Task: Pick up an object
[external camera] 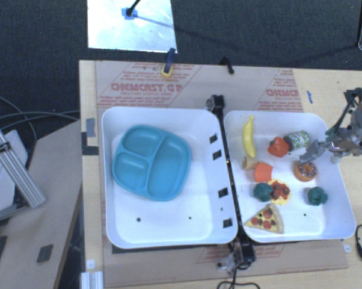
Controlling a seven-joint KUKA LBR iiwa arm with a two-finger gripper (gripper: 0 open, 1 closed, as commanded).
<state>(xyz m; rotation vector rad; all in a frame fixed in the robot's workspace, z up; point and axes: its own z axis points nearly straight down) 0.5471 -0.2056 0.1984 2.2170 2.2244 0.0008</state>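
The pizza slice [266, 218] is lying at the right bin's [343, 221] near edge. Beyond it, a dark green piece [316, 195] is sitting near the right wall, and a teal piece [263, 191] is touching a red-topped item [280, 189]. The gripper [309, 153] is hovering just above the orange round piece [305, 171]; whether it is spread or pinching cannot be determined. The banana [248, 136] is lying toward the far-left corner. The blue divided plate [151, 162] is occupying the left bin [127, 233].
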